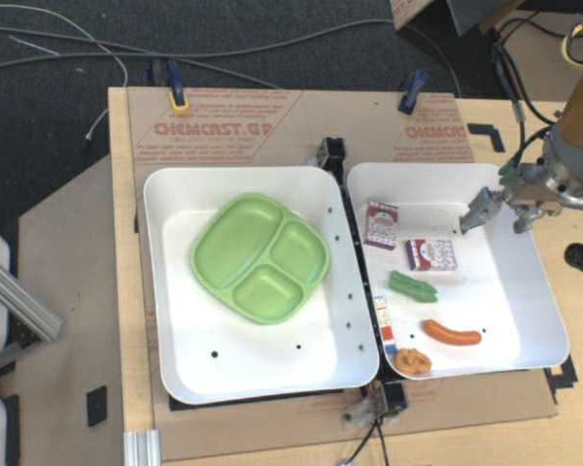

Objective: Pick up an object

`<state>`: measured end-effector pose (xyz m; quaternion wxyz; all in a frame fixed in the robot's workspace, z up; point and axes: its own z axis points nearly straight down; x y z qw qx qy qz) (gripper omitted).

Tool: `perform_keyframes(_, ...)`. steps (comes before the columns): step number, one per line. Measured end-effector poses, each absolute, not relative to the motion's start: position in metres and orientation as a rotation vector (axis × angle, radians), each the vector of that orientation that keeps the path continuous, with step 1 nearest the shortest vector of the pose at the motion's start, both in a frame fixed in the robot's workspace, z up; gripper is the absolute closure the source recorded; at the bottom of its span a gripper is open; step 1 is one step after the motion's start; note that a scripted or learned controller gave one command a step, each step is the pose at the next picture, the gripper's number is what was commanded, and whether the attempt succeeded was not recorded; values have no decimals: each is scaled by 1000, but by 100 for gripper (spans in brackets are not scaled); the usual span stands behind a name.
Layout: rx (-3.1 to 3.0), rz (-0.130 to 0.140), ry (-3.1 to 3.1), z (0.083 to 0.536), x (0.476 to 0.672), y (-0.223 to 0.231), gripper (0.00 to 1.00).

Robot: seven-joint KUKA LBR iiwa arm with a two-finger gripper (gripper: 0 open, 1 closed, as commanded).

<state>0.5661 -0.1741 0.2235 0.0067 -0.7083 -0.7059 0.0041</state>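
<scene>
The right bin holds several small items. Two small purple-and-white cartons lie there, one near the bin's left wall and one in the middle. A green pepper-like piece lies below them, with an orange-red sausage further down and a small browned pastry at the front edge. A thin striped packet lies along the left wall. My gripper hangs open over the bin's upper right, fingers spread, holding nothing, to the right of the cartons.
The left bin bears a green three-compartment plate. A black clamp sits between the bins at the back. Blue clips hold the cardboard base. Cables run across the dark floor behind.
</scene>
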Motion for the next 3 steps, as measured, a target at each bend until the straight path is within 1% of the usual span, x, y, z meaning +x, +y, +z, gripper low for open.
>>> perform_keyframes(1, -2220, 0, -2221, 232, 569, -173, 0)
perform_keyframes(2, -2217, 3, -2218, 170, 570, -169, 0)
perform_keyframes(3, -2220, 0, -2220, 115, 571, -178, 0)
